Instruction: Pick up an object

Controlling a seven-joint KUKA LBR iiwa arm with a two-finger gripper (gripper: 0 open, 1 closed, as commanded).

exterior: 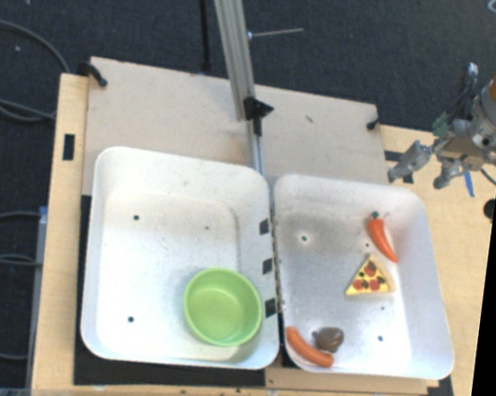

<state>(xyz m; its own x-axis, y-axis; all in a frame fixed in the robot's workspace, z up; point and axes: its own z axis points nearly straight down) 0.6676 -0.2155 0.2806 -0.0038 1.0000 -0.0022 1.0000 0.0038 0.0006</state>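
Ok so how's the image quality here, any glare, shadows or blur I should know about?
In the camera view, lighting is even and soft; the white bins look slightly washed out but show no hard glare. The green bowl casts only a faint shadow. The gripper at the upper right is a bit soft, its fingers hard to read. The pizza slice and carrot are small but recognisable.

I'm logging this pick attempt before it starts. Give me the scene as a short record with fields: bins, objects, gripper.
left bin: holds a green bowl, near its front right corner
right bin: holds four items
chili pepper: orange-red, back right area
pizza slice: toy, just in front of the pepper
hot dog: orange, at the front left edge
brown lump: right beside the hot dog
gripper: above the bench behind the right bin, fingers spread, nothing between them
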